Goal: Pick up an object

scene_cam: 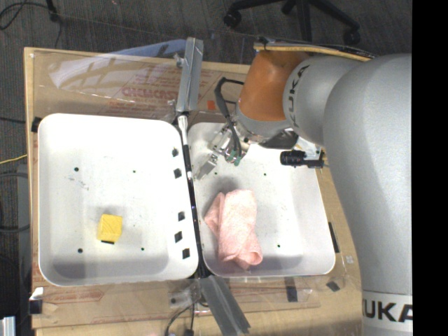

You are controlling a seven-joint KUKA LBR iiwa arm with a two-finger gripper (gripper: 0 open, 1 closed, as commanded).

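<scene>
The gripper (222, 149) hovered empty, fingers apparently parted, near the right bin's (308, 257) far-left corner, the pink cloth (234, 229) and yellow block (110, 227) not yet picked.

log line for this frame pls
stage: approach | gripper: far-left corner of right bin, holding nothing | pink cloth: right bin, untouched | yellow block: left bin

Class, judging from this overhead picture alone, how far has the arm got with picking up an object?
Done: the arm has reached into the right bin, with the gripper near its upper left corner. In hand: nothing shows between the fingers. Left: the whole pick. The pink cloth lies crumpled on the right bin's floor, apart from the gripper, and the yellow block sits untouched in the left bin.
</scene>
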